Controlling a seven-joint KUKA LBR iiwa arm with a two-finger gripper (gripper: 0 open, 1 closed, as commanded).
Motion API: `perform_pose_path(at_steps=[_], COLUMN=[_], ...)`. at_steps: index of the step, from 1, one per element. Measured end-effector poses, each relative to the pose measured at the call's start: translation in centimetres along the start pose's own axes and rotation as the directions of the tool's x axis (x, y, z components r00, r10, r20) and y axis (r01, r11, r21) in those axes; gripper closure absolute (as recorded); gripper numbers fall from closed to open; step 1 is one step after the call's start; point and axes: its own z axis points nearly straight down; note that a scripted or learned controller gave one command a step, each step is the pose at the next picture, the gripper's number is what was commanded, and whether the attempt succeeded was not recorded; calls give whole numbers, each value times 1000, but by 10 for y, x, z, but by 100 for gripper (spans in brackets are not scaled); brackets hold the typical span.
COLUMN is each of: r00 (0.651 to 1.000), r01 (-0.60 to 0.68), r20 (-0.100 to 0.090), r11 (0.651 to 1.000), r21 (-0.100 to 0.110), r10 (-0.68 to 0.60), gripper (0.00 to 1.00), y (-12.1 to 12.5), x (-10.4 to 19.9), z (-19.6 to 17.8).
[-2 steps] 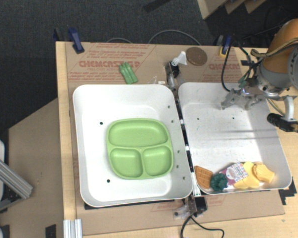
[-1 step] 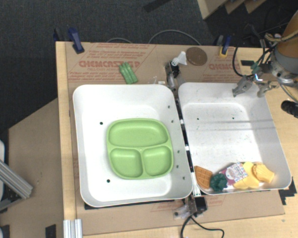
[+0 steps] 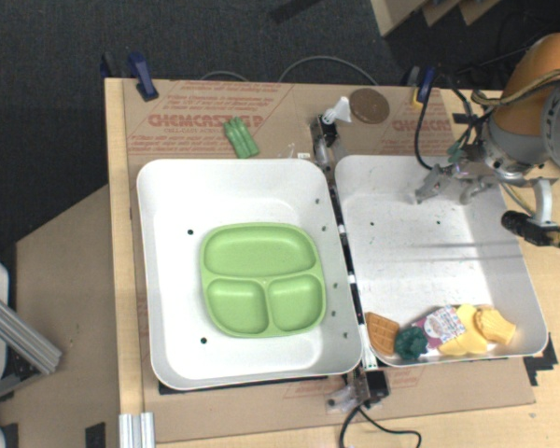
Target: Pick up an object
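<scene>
— Any writing you can read?

— Red block lettering on the brown cardboard sheet point(image 3: 205, 110) under the bins; it looks like "CHEMCASTER", though the end is unclear. A ribbed green clip point(image 3: 242, 139) lies on it.

— Shapes and materials?

— The left bin point(image 3: 163, 250) is smooth white plastic with rounded corners. It holds a matte green divided plate point(image 3: 261, 279) with three compartments. The right bin point(image 3: 429, 259) is speckled. In its near corner sit a waffle-textured tan piece point(image 3: 382, 333), a dark green tuft point(image 3: 412, 343), a printed packet point(image 3: 443, 323) and yellow toy pieces point(image 3: 481, 332).

— The gripper?

— The gripper point(image 3: 451, 184) hovers at that bin's far edge, fingers splayed apart, nothing between them.
</scene>
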Motion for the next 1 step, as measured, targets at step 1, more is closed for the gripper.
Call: perform_pose_path(at_steps=[1], r00=[1000], r01=[1], r20=[1], r11=[1000], r21=[0], r10=[-1], gripper=[0], y=[0], x=[1], z=[0])
